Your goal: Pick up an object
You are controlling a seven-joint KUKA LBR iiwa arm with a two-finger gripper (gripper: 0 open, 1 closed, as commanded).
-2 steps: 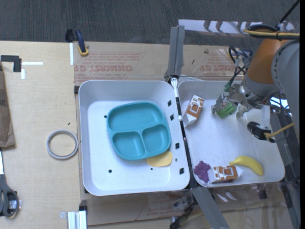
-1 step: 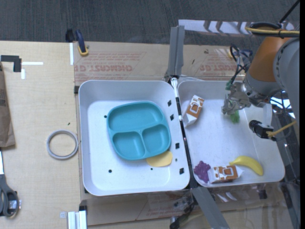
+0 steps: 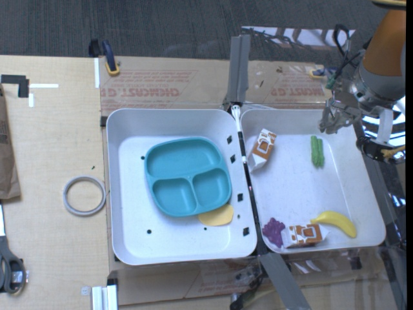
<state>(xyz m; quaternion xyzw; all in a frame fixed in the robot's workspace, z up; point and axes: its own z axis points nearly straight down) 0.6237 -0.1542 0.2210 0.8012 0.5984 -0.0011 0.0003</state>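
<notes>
My gripper point(image 3: 332, 123) hangs over the far right corner of the right bin point(image 3: 361, 192), just up and right of a green bean pod point(image 3: 317, 151). A white and orange carton point(image 3: 262, 148) lies near that bin's left wall. Along its near edge sit a yellow banana point(image 3: 335, 223), a second small orange and white carton point(image 3: 304, 236) and a purple grape bunch point(image 3: 273, 231). I see nothing held in the gripper.
The left bin point(image 3: 122, 173) holds a teal divided plate point(image 3: 188, 176) with a flat yellow piece point(image 3: 217, 216) poking out under its near edge. On the bench to the left lie a tape ring point(image 3: 84, 195) and scissors point(image 3: 10, 273).
</notes>
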